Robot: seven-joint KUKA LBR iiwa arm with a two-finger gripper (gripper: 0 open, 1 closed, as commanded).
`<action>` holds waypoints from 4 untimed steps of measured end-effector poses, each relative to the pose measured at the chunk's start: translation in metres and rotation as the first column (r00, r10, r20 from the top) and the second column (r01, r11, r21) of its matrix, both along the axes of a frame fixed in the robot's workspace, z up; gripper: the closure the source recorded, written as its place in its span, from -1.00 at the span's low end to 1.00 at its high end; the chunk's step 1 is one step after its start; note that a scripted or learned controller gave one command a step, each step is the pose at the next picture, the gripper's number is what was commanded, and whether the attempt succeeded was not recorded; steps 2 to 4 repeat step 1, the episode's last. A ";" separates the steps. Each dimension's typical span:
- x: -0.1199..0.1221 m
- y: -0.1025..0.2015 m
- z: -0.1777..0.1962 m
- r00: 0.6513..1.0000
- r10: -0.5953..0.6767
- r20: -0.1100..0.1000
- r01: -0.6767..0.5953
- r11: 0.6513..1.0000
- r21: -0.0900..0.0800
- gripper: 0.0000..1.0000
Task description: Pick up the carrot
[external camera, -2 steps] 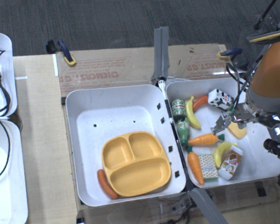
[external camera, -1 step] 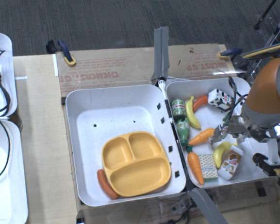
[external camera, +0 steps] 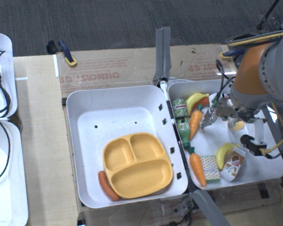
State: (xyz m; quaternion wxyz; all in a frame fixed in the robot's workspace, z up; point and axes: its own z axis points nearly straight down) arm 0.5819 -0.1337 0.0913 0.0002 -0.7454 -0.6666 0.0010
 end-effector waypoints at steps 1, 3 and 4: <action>0.041 0.023 0.001 0.994 0.104 -0.031 -0.105 0.995 -0.004 -1.00; 0.041 0.023 0.001 0.994 0.104 -0.031 -0.105 0.995 -0.004 -1.00; 0.041 0.023 0.001 0.994 0.104 -0.031 -0.105 0.995 -0.004 -1.00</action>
